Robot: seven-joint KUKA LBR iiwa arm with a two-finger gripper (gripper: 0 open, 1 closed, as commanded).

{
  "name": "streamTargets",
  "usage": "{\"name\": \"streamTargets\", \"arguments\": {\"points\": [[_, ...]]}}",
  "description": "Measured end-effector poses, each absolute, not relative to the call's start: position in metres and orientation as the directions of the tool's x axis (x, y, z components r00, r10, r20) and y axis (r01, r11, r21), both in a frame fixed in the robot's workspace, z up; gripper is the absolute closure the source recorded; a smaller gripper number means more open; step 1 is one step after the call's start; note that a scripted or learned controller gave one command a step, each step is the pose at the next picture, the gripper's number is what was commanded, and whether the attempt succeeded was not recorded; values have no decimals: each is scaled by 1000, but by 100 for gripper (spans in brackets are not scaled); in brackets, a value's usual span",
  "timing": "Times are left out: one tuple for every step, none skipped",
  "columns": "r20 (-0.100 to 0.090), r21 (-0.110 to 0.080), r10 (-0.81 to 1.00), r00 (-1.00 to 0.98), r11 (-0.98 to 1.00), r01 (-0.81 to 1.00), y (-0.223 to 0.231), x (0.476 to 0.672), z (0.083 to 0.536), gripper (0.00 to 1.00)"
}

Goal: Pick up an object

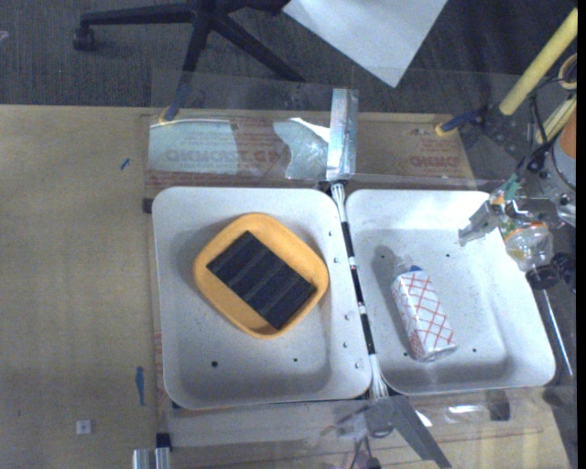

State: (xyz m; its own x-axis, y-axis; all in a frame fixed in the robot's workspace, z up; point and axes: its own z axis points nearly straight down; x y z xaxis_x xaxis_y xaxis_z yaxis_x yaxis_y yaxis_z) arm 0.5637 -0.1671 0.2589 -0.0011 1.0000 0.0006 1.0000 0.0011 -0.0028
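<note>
Two shallow white bins sit side by side on the tan surface (64,275). The left bin (183,366) holds one item: a rounded yellow-orange block with a dark ribbed rectangular panel on its top face (261,275). It lies turned at a diagonal, roughly in the middle of that bin, clear of all four walls.

The right bin (513,357) holds a small white box with a red lattice print (423,316). It lies flat, long axis running from upper left to lower right, in the left-centre part of the bin, near the divider between the bins but not touching it. A small blue patch shows at its upper end, and a grey shadow falls just above it on the bin floor.

The gripper (485,220) is at the upper right corner of the right bin, over the bin's far edge. Its fingers (472,229) taper to a point toward the left and appear drawn together, with nothing between them. It is well apart from the lattice box and holds no object. Cables and small fittings crowd the wrist behind it; detail there is too cluttered to resolve.

Behind the bins, a clear taped panel (238,151) and an upright metal strip (341,133) stand along the far side of the surface. An office chair base (183,27) is on the floor beyond.
</note>
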Motion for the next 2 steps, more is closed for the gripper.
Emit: {"name": "streamTargets", "arguments": {"points": [[0, -1, 998, -57, 57, 998, -109, 546, 125, 0], [-5, 17, 988, -157, 157, 987, -102, 541, 96, 0]]}}
